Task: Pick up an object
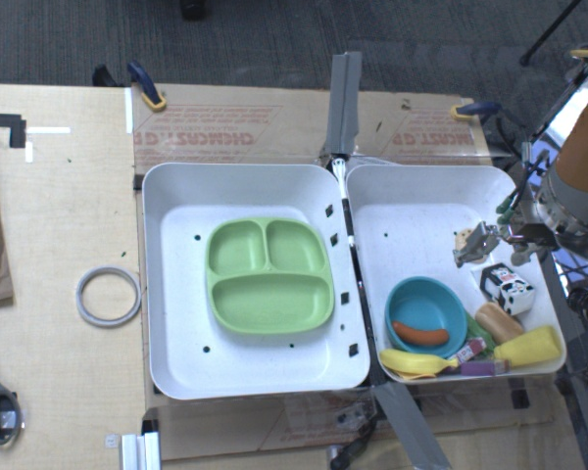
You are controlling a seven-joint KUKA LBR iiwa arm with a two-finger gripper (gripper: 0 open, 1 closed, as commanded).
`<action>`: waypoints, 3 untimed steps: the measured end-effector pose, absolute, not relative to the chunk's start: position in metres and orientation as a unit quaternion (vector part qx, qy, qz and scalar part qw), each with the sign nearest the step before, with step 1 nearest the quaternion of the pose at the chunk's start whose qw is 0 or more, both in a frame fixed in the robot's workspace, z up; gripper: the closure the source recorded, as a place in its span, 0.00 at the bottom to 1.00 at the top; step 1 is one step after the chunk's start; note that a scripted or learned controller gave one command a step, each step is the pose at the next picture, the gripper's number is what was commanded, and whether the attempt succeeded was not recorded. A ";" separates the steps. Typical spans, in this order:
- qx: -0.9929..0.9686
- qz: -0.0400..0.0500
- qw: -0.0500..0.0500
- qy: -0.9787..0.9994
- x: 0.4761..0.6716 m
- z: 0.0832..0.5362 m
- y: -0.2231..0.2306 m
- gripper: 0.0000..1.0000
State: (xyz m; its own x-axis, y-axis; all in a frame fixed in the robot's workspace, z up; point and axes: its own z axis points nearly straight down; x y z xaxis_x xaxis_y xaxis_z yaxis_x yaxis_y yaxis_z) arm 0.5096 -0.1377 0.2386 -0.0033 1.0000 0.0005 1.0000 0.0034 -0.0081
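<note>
yellow banana (412, 362) in right bin (412, 189), arm (568, 179) low above

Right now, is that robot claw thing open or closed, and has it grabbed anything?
Gripper: above the right bin, near the black-and-white toy; open or closed cannot be told, and nothing is seen between its fingers.

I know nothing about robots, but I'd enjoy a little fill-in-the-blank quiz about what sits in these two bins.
1. The green divided plate lies in the ____ bin.
2. The sausage lies inside a ____ bowl.
3. The end effector hovers over the ____ bin.
4. The tape ring lies on the bench, ____ the bins.

Missing words: left; blue; right; outside
</note>
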 end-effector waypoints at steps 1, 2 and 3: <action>-0.796 0.003 0.004 -0.605 0.508 0.141 -0.136 0.00; -0.768 0.004 0.002 -0.640 0.583 0.266 -0.115 0.00; -0.768 0.003 0.003 -0.640 0.588 0.120 -0.150 0.00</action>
State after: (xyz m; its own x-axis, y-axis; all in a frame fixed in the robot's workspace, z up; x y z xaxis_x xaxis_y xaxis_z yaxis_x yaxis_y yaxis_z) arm 0.5876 -0.1505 0.1205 0.1799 0.9837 -0.0010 0.9836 -0.1799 -0.0090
